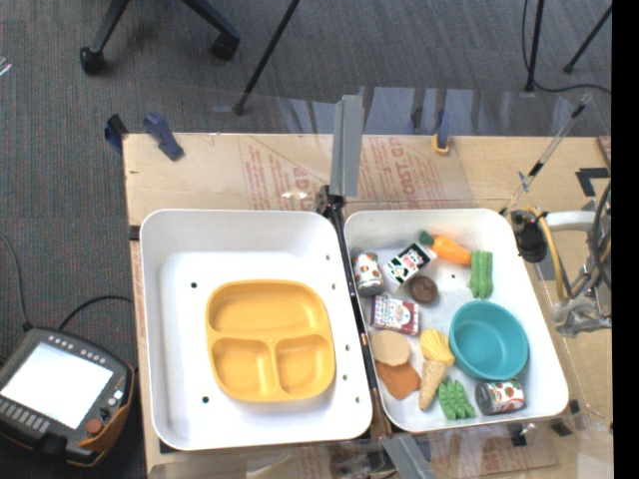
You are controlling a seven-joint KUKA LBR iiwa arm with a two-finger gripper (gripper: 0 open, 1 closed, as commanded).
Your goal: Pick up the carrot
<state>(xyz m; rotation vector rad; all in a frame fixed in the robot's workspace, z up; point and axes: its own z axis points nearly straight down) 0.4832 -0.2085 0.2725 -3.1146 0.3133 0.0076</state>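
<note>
I see the small orange toy carrot with a green top (446, 248) lying in the right white plastic bin (499, 220), close to that bin's far edge, about midway along it. Its green end points toward the bin's left side. Just beside it on the right lies a green ridged toy pea pod (481, 273), and just to its left sits a small black-and-white patterned carton (407, 262). A round dark brown toy piece (423, 288) rests near the carrot toward the bin's middle.

Against the right bin's left wall I see a small printed can (366, 272) and below it a pink-labelled packet (394, 314). A teal plastic bowl (488, 340) sits toward the bin's right side. Along the near edge lie a tan and orange flat toy slice pair (394, 362), a yellow toy ice-cream cone (433, 363), a green leafy toy piece (456, 400) and a second can with a red label (500, 397) in the near right corner.

The left white plastic bin (170, 238) carries a yellow three-compartment plastic tray (270, 339) in its middle.

At the bench's right edge I make out thin metal and cable parts, but I cannot tell where the gripper is or how its jaws stand.
</note>
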